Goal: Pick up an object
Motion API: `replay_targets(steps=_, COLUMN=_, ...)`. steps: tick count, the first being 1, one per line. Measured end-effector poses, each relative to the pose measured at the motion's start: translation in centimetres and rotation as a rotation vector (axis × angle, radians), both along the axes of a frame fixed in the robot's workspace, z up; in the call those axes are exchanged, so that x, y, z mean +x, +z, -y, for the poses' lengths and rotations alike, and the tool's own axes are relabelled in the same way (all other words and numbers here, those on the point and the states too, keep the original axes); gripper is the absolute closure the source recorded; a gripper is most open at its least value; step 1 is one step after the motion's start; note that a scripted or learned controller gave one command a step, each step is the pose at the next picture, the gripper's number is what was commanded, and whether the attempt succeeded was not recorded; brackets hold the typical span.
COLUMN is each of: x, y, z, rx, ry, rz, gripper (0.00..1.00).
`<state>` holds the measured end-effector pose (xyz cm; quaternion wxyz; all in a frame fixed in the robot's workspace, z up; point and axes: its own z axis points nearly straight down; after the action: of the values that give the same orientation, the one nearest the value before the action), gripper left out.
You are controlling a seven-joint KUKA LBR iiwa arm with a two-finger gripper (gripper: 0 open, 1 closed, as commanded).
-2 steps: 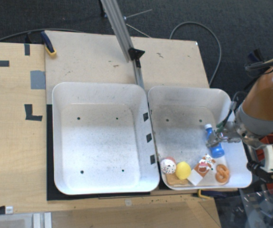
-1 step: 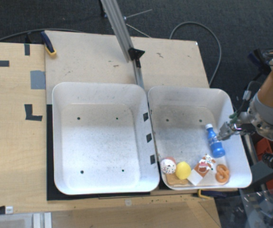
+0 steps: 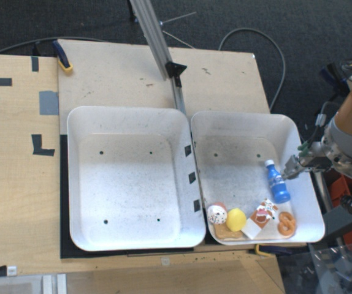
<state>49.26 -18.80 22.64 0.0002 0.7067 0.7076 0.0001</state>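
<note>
**benchwatcher:** Both bins look like thin molded plastic. The left bin and the right bin are white and fairly matt, with smooth floors peppered by dark grey scuffing. The bench top reads as unfinished board, pale and dull. Carpet-like dark cloth is seen at the far side.

**gripfan22:** Agreed. The blue bottle is glossy plastic, the yellow ball smooth and shiny. The slanted rail is brushed metal. The left panel looks like light wood grain.
</note>
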Motion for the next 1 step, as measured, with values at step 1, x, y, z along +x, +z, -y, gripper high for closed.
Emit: replay_targets(steps=1, x=0.49, y=-0.31, z=-6.22, rx=0.002, ry=0.006, rz=-0.002, gripper=1.0)
